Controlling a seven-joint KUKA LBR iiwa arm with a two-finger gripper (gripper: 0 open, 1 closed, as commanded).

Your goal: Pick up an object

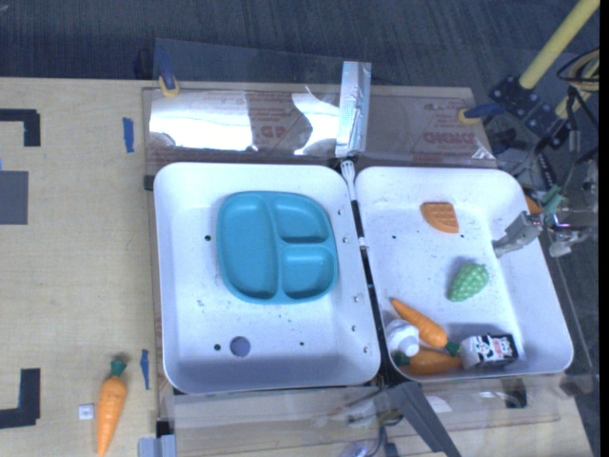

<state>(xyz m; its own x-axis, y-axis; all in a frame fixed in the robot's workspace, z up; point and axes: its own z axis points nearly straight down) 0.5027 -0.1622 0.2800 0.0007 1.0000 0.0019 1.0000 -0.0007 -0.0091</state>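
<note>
Lying in the right bin (533, 284) are several toy foods: an orange slice-shaped piece (441, 216) near the far wall, a green bumpy piece (467, 281) around the middle, and a carrot (420, 322) toward the near left corner. That carrot is running on a slant, its long axis going from upper left to lower right. A second orange piece (433, 361) is lying just beside it along the near wall, touching a small black-and-white carton (490, 348), and a white item (402, 336) is sitting at the carrot's left. The gripper (514, 236) is reaching in over the right bin's right rim, well apart from the carrot; whether it is parted or closed cannot be told. A blue divided plate (276, 246) is resting in the left bin (181, 284), and another carrot (111, 403) is lying on the desk (67, 255), leaves pointing away.
</note>
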